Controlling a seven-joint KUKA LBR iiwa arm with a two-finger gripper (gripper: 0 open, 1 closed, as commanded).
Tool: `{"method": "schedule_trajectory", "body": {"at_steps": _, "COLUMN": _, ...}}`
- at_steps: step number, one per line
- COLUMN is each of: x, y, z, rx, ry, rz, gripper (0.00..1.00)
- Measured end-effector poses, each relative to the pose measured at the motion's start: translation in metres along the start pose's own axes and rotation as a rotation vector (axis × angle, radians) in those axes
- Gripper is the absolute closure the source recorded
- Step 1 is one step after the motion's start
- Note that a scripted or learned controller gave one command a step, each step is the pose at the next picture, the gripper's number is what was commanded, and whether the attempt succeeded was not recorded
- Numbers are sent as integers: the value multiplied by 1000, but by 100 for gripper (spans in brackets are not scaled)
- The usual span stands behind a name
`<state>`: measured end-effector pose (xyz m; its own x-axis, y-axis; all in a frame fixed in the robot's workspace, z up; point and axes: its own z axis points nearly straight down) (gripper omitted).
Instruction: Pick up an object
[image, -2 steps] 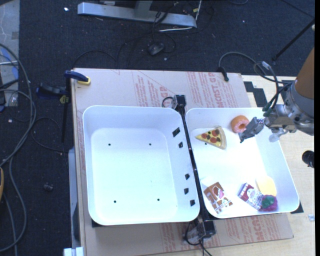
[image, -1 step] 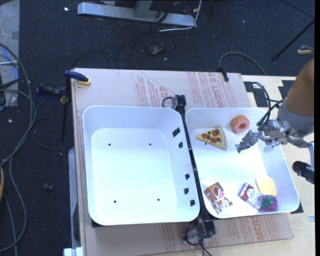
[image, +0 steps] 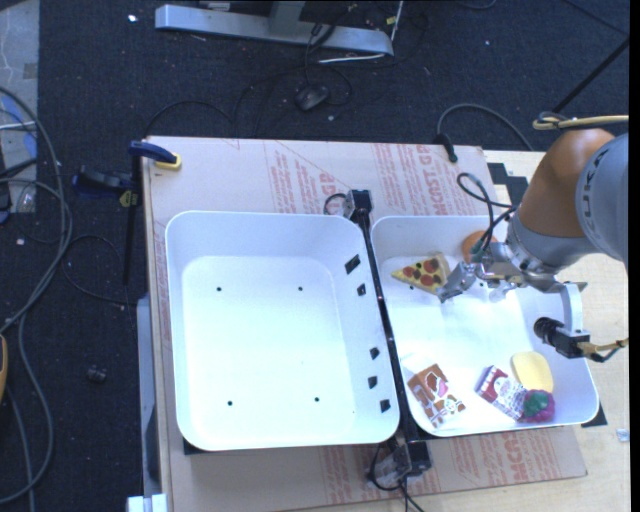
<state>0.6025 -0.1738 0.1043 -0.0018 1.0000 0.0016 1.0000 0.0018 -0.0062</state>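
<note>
In the right bin (image: 578, 390), a toy pizza slice (image: 420, 271) lies near the back left corner. My gripper (image: 458, 283) hangs low over the bin floor just right of the slice, close to its crust end. A small orange object (image: 471, 243) sits behind the gripper, partly hidden by the wrist. Near the front of the bin lie a picture card (image: 435, 392), a red packet (image: 495, 386), a yellow block (image: 532, 369) and a green and pink toy (image: 538, 405).
The left bin (image: 190, 300) stands beside the right one, with a black divider rail (image: 378, 305) between them. Cables run off the wrist over the right bin's back edge. A blue and yellow clamp (image: 155, 154) grips the bench's back left corner.
</note>
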Motion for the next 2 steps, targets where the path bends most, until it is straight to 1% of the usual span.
{"method": "schedule_trajectory", "body": {"at_steps": 1, "x": 8, "y": 40, "z": 12, "rx": -8, "ry": -2, "rz": 0, "gripper": 0}}
{"method": "schedule_trajectory", "body": {"at_steps": 2, "x": 0, "y": 47, "z": -13, "rx": -8, "ry": -2, "rz": 1, "gripper": 0}}
